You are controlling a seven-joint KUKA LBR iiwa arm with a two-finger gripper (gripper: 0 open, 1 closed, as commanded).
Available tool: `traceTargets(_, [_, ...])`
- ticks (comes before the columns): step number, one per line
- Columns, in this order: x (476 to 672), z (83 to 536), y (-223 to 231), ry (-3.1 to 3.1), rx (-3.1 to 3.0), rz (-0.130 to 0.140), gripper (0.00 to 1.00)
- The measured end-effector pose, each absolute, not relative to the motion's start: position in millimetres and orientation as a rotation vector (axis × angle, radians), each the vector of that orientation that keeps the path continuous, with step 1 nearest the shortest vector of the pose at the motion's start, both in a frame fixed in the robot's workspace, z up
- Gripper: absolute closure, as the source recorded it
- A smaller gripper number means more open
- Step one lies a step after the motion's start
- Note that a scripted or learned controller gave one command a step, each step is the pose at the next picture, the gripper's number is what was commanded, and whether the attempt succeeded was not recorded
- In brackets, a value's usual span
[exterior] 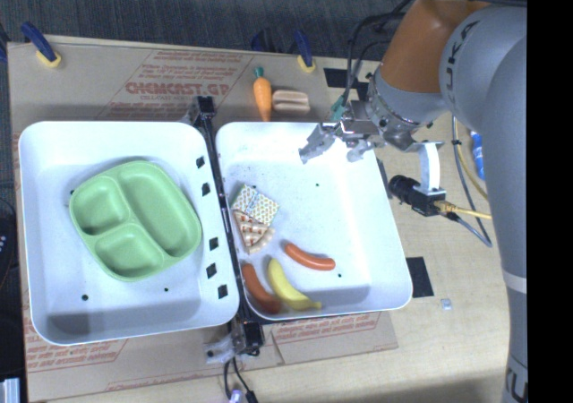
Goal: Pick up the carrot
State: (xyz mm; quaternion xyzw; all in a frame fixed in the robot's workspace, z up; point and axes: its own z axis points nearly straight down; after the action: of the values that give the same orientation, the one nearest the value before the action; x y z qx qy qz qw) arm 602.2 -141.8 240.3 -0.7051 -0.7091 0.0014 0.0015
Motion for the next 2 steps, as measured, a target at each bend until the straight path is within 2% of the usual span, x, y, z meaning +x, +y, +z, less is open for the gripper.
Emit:
traceTargets(1, [623.5,93.8,-126.5,-2.248,-2.187,0.007,0.00])
traceTargets(2, [656.4,140.6,-146.4,-2.007,-2.415,0.004,0.00])
